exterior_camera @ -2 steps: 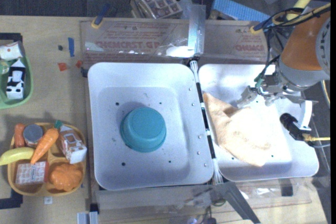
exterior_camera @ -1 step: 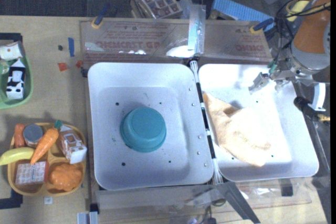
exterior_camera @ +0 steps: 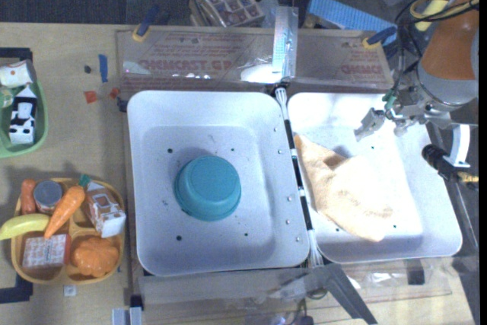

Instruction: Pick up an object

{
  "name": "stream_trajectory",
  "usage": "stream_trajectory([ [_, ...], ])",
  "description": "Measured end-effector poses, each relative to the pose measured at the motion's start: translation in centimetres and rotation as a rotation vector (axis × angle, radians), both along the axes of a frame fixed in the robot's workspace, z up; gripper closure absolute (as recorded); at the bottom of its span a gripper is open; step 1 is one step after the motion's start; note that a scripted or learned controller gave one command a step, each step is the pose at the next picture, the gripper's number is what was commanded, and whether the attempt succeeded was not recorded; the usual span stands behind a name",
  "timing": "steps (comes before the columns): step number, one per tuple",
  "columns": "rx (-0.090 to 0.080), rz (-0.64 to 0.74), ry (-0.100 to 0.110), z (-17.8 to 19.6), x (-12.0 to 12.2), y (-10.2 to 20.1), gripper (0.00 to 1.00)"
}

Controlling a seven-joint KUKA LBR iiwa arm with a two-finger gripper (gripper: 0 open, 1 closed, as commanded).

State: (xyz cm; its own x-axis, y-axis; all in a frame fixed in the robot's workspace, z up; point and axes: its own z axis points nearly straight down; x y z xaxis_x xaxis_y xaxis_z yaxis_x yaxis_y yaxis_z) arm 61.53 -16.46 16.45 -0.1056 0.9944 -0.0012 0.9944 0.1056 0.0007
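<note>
My fingers (exterior_camera: 378,122) are spread wide with nothing between them, hanging over the far part of the right bin (exterior_camera: 437,236). A tan cloth (exterior_camera: 351,194) lies crumpled in that bin, nearer the camera than my fingers and apart from them. In the left bin (exterior_camera: 144,125) a teal bowl (exterior_camera: 208,187) sits upside down. Both bins rest side by side on the worktop (exterior_camera: 61,49).

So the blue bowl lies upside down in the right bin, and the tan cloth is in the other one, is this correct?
Not quite. The camera view shows the blue bowl upside down in the left bin, not the right one. The tan cloth lies in the other, the right bin.
</note>
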Motion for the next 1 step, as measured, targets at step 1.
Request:
stream_trajectory([
  [1,-0.001,0.13,-0.009,-7.49,-1.49,3.49,0.0],
])
